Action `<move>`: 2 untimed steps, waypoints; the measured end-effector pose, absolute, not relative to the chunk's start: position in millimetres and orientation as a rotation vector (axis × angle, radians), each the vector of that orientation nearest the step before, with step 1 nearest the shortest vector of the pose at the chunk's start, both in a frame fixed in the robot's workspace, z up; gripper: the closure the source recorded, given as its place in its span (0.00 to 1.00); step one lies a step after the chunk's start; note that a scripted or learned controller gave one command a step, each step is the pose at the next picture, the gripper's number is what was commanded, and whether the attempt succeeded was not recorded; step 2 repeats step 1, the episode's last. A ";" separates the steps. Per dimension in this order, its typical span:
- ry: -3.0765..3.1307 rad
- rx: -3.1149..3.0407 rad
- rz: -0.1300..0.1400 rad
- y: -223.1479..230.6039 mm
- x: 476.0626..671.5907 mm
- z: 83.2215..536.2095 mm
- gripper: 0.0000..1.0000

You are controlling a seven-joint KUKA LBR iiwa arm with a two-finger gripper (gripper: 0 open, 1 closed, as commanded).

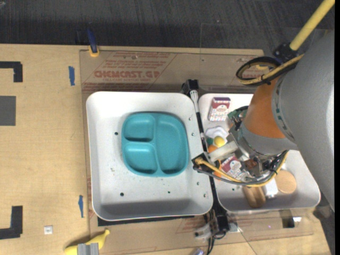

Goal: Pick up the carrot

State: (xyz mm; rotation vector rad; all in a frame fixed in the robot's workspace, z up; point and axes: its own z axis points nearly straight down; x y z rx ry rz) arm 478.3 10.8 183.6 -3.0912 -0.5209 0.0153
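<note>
Where arm [276,116] hangs over right bin [311,193], carrot indistinguishable.

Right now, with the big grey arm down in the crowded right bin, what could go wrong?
1. The right white bin is cluttered: a small red-and-white carton, a yellow ball and round wooden pieces lie close together, so the arm might grab the wrong thing.
2. The grey arm with its orange band hides much of that bin from the camera, so a miss could pass unseen.
3. Loose yellow cables hang near the divider and might snag.
</note>
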 end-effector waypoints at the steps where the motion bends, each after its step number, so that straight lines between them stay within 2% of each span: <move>1: -0.453 -3.112 0.010 -110.5 498.3 159.3 0.00; 2: -0.453 -3.112 0.010 -110.5 498.3 159.3 0.00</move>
